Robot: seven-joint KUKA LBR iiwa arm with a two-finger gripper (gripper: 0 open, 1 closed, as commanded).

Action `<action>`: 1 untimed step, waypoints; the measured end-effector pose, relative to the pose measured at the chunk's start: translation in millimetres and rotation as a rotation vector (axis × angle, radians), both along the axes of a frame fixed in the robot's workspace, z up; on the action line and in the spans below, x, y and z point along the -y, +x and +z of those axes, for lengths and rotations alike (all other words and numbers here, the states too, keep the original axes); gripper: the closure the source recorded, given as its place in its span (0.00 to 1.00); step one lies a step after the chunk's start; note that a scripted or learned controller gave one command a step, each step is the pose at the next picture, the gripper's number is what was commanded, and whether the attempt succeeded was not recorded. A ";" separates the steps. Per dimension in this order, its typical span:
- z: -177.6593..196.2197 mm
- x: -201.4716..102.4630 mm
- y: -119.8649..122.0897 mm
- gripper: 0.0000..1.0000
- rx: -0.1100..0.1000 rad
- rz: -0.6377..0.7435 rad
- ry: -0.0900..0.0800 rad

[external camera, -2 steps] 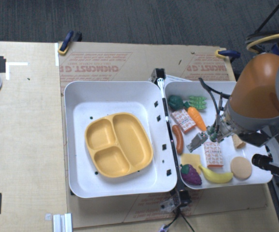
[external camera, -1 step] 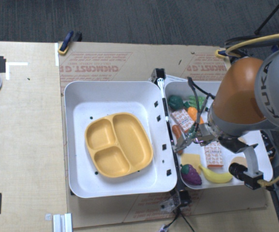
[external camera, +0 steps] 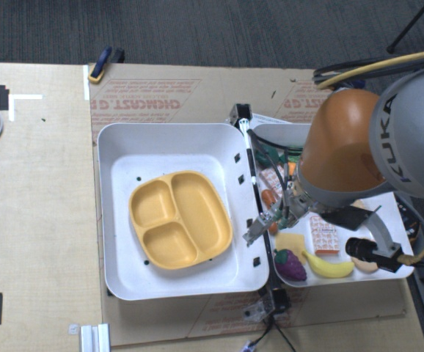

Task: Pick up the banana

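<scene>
1. We see a yellow three-compartment plastic tray lying in the left white bin.
2. Right of that tray, the right white bin holds a yellow curved banana beside purple grapes.
3. We cannot tell the gripper's state.

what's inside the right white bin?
Right white bin: yellow banana, purple grape bunch, pale yellow block, a red-and-white packet. The grey-and-orange arm covers the bin's upper part, so anything under it is hidden.
</scene>
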State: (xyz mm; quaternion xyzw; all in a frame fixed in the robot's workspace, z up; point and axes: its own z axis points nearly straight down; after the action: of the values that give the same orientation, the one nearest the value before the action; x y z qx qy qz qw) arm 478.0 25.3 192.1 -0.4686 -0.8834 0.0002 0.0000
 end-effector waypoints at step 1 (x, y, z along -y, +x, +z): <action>-0.1 13.0 0.4 0.00 0.001 0.276 0.000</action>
State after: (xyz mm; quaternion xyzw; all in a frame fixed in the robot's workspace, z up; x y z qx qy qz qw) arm 478.4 12.2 192.0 -0.3427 -0.9395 0.0000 -0.0003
